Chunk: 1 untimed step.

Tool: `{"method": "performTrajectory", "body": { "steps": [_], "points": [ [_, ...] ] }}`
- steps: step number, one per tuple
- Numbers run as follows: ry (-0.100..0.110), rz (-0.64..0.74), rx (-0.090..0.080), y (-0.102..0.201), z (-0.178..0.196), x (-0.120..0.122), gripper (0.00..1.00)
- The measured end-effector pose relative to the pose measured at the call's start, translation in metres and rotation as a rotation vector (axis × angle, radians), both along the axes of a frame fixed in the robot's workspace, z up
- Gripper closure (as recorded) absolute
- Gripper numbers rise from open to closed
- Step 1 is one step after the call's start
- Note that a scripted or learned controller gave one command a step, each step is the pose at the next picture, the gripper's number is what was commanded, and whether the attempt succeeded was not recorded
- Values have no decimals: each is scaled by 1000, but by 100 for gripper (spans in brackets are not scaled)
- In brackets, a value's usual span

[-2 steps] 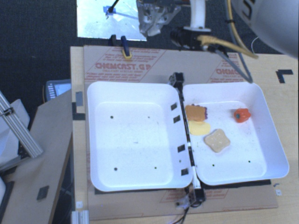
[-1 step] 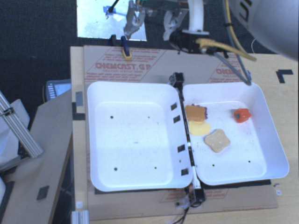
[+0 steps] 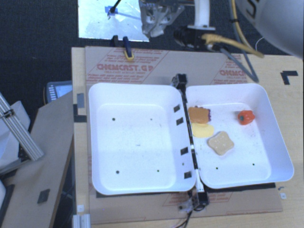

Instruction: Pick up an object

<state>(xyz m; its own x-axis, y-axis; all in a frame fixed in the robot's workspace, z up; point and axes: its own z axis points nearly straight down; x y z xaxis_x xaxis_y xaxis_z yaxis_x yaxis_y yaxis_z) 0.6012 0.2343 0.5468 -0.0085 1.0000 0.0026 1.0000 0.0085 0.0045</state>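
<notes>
- The metal two-finger gripper (image 3: 155, 22) hangs at the far edge of the bench, above and beyond both bins, with nothing between its fingers; whether they stand apart or together cannot be told.
- No pick has begun, by the look of it: the small red-orange round toy (image 3: 245, 117), the orange-and-purple block (image 3: 199, 114), the flat yellow disc (image 3: 203, 130) and the tan toast-shaped piece (image 3: 221, 143) all lie in the right white plastic bin (image 3: 275, 146).
- The left white plastic bin (image 3: 135, 141) adjoins it on a printed cardboard sheet (image 3: 142, 66) over the wooden bench (image 3: 285, 89); dark carpet (image 3: 38, 32) lies beyond.

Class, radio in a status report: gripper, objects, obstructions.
Gripper high above bench, beyond bins, holding nothing. Four items in right bin: sandwich piece, yellow slice, toast, red-orange piece. Nothing blocking.
</notes>
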Motion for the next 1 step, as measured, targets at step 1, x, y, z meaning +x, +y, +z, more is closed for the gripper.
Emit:
{"method": "performTrajectory", "body": {
  "steps": [1],
  "points": [
    [1,1,0,0,0,0,0]
  ]
}}
